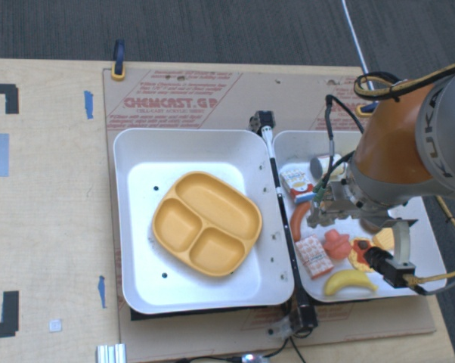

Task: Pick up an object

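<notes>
We see the toy banana lying crosswise just below the gripper, whose grip state we cannot tell.

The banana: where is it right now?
The banana lies in the right bin, near its front edge, just in front of a small red-and-white packet and a pink toy, below the arm's wrist.

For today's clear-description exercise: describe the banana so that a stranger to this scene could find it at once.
Look at the right white bin, crowded with small toys beneath the arm. Along its near edge lies the banana, curved and plain yellow. The pink toy and the red-and-white packet beside it are neither yellow nor curved.
</notes>
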Robot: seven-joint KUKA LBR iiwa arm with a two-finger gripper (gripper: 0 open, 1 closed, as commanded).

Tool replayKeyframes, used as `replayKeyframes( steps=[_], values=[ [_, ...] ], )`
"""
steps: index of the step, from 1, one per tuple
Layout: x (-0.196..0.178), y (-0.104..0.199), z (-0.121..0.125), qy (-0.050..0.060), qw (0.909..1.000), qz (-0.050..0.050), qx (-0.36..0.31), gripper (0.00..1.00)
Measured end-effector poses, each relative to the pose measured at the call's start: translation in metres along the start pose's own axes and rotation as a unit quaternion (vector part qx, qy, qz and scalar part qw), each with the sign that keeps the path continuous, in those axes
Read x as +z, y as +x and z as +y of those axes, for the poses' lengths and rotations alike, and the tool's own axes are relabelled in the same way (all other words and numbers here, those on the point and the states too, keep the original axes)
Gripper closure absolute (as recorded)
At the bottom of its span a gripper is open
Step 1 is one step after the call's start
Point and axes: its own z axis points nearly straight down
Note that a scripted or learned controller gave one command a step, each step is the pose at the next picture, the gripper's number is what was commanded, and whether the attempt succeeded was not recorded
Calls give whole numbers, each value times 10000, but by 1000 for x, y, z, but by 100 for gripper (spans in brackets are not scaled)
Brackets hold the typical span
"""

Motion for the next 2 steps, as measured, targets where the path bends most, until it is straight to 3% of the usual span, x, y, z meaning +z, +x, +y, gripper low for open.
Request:
replayKeyframes(
  steps=[1, 2],
  values=[
    [0, -1, 0, 3, 10000, -3, 4, 0],
    [65, -68, 18, 17, 10000, -6, 10, 0]
  ],
)
